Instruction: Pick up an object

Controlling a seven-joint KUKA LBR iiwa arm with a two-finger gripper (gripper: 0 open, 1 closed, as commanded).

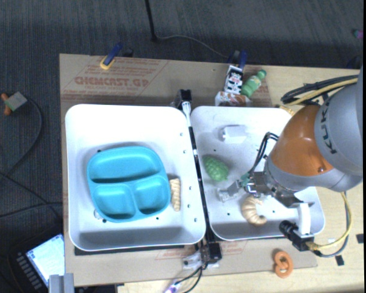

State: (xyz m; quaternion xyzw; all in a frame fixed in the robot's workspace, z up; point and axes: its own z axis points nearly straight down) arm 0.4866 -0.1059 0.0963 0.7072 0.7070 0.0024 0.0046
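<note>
Croissant (253, 210) lies in the right bin (305, 232), near its front wall, just under the gripper (249, 187).

The gripper sits low over the bin floor beside the croissant; whether it is apart or together cannot be told from this angle (the wrist hides much of it). A green knobbly item (216, 168) lies to the left near the dividing wall, a small white block (233, 133) toward the back. The left bin (79, 163) holds a blue compartment tray (128, 183) with a pale corn-like piece (175, 193) touching its right edge. On the desk (329, 273), an orange ring (282, 263) lies in front of the right bin.
</note>
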